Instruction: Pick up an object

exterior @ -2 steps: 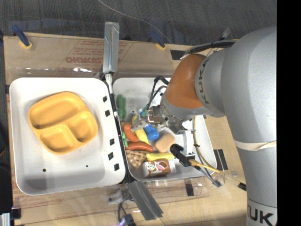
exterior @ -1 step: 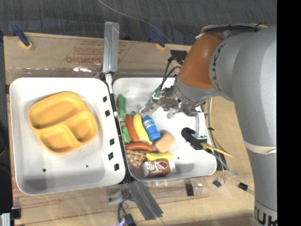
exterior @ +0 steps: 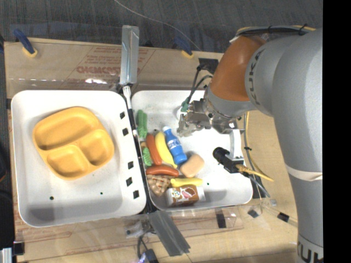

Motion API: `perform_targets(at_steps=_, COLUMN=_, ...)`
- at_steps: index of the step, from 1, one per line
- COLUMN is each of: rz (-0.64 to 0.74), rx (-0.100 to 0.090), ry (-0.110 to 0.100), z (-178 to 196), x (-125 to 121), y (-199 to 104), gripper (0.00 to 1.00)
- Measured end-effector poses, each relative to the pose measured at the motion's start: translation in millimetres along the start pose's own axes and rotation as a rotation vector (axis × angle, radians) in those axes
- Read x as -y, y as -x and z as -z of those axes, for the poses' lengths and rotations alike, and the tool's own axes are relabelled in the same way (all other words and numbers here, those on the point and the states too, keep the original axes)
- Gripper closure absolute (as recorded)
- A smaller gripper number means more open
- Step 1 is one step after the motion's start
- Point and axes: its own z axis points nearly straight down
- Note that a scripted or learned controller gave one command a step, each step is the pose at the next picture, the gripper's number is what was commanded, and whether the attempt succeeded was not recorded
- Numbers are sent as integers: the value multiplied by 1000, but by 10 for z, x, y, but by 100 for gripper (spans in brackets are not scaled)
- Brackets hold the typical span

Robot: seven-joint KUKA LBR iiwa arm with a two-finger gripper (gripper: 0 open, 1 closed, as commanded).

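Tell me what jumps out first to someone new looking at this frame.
The big grey arm with its orange band reaches in from the right over the right bin. A yellow divided tray sits alone in the left bin. Toy food clusters along the right bin's left side, with a blue bottle standing out.

Glossy yellow plastic tray [exterior: 73, 141]

Yellow divided tray [exterior: 73, 141] in left bin [exterior: 22, 163].
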Motion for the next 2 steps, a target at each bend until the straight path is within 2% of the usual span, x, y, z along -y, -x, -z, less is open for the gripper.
perform_targets(at_steps=1, rz=0, rx=0, ry=0, z=-1, x=0, y=-2, gripper=0)
perform_targets(at_steps=2, rz=-31, rx=1, ry=4, z=-857, x=-498, y=-88, gripper=0)
